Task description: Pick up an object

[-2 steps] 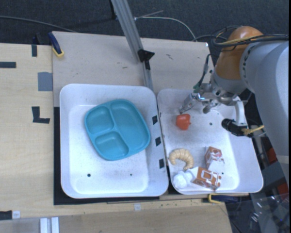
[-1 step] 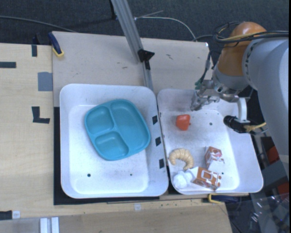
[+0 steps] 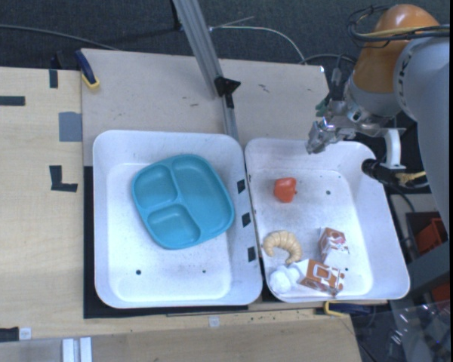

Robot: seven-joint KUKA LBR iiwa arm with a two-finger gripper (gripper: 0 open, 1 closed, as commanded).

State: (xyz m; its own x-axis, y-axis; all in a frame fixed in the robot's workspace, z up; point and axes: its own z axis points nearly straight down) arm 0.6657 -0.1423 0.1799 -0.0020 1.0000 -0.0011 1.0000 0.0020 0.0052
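Observation:
My gripper [image 3: 318, 141] hangs over the far edge of the right bin [image 3: 377, 202], above its back wall, with nothing seen between its fingers. In that bin lie a small red object [image 3: 285, 189] near the middle, a tan croissant [image 3: 282, 243] toward the front, a white round piece [image 3: 284, 280] at the front left corner, and two orange-and-white cartons [image 3: 331, 245] [image 3: 322, 275] at the front right. The red object sits well below and left of the gripper. In the left bin [image 3: 113, 225] rests a blue divided plate [image 3: 183, 200].
A slanted metal pole [image 3: 204, 47] crosses the bench behind the bins and ends at the divider between them. The arm [image 3: 408, 59] fills the upper right. Cables run at the right bin's outer side.

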